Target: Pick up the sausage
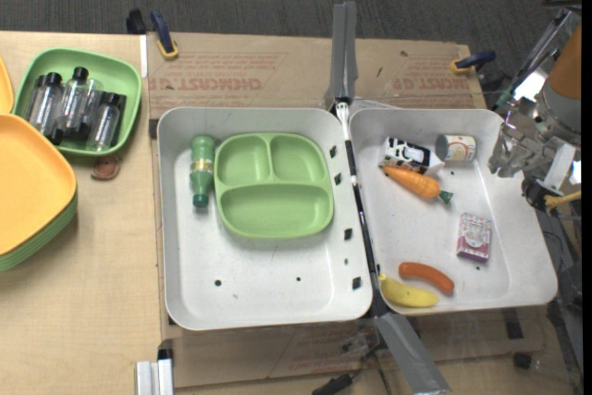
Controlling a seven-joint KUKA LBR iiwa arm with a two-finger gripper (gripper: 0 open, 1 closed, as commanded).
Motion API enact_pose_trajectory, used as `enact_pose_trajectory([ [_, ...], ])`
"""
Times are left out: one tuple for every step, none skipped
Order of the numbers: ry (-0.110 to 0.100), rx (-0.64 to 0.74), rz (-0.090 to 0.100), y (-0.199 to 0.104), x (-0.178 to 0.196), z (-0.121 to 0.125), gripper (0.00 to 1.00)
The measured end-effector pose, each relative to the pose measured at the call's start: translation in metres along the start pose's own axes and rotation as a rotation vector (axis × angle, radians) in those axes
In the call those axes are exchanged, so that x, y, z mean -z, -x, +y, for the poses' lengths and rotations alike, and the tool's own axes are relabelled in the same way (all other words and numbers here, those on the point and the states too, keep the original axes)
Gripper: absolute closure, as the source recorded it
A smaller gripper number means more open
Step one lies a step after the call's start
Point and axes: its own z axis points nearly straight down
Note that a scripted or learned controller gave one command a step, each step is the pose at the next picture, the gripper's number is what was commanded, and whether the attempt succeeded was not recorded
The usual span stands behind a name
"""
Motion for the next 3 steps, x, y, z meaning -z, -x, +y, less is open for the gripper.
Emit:
enact_pose_trajectory([
  [-0.002,0.003,-0.002,0.0,0.008,0.0,1.0],
  [-0.004,0.005,-0.004,0.001,0.016,0.0,1.0],
  [0.002,-0.208,0.008,0.002,-0.033,0.003,1.0],
])
